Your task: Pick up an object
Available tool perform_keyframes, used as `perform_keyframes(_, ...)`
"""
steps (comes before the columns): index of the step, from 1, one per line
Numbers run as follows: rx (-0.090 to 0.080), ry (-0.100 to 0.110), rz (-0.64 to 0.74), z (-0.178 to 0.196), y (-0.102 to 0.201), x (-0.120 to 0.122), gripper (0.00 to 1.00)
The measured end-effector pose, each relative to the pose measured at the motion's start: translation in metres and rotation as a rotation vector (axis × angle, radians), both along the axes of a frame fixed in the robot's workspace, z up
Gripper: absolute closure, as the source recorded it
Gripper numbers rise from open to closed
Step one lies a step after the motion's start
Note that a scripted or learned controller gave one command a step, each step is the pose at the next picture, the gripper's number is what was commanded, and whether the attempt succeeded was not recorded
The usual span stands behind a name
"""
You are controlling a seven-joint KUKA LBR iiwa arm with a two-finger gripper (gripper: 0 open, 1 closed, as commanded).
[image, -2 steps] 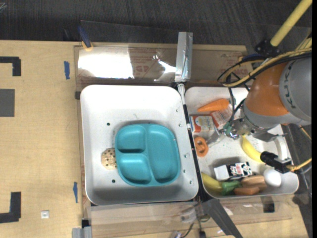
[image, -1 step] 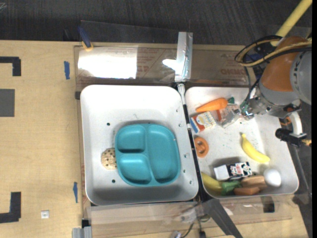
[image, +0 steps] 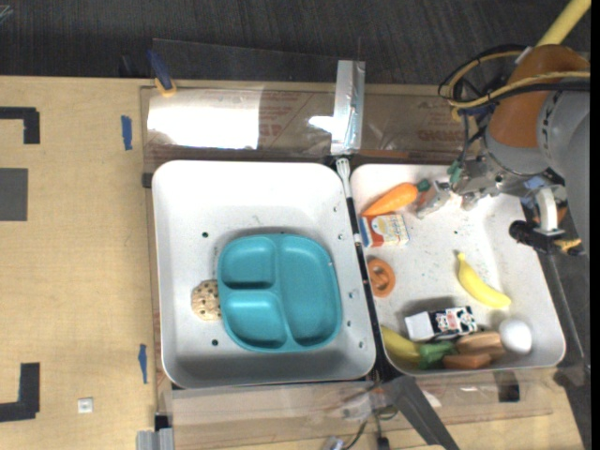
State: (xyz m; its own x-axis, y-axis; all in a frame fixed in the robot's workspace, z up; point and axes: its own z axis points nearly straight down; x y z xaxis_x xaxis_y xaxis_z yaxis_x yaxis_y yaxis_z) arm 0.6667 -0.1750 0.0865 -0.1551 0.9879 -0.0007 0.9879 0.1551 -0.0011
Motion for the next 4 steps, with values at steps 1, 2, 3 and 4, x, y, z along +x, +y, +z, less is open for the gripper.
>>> perform_keyframes(1, 0.01, -0.005, 0.034, 0.002, -0.034, -0.066, 0.0)
perform_keyframes(2, 0.001, -0.007, 0.131, 0.035, -0.045, -0.059, 0.0)
perform_keyframes(3, -0.001, -0.006, 0.177, 0.0, -0.02, -0.141, 0.0)
perform_keyframes(4, -0.003, -0.013, 0.175, 0.012, -0.021, -0.139, 1.0)
